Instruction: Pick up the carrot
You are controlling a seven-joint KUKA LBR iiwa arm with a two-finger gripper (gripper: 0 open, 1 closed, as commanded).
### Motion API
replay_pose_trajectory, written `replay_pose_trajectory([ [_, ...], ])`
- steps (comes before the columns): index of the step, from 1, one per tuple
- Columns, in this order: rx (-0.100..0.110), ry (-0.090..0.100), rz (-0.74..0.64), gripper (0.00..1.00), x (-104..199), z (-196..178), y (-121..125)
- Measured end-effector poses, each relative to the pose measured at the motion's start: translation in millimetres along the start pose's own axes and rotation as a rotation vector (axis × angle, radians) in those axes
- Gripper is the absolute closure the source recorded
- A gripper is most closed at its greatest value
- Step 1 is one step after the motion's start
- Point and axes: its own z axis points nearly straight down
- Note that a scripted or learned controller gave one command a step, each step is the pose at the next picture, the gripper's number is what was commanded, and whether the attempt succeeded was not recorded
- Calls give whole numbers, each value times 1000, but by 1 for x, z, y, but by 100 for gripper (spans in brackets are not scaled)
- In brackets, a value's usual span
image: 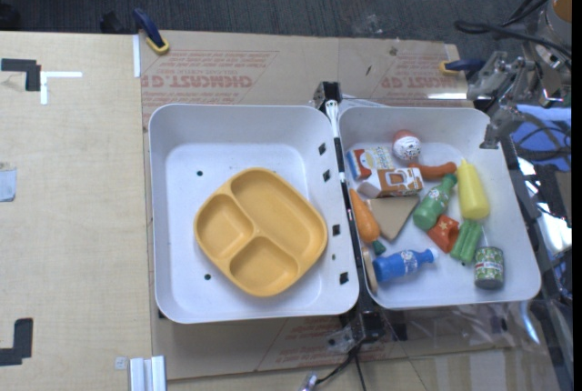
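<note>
The carrot (364,215) is a small orange toy with a green tip. It lies along the left wall of the right bin (509,164), partly under a brown-and-white carton (389,175) and beside a tan wedge (394,216). My gripper (506,107) hangs over the bin's far right corner, well away from the carrot and above the toys. Nothing shows in its grasp.
The right bin also holds a white-and-red ball (406,145), an orange sausage-like piece (438,169), a yellow bottle (472,189), a green bottle (433,205), a blue bottle (403,265) and a can (488,268). In the left bin (173,198) lies a yellow divided plate (261,231).
</note>
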Motion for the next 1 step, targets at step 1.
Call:
replay_pose_trajectory([
  [1, 1, -3, -60, 0, -3, -5, -7],
])
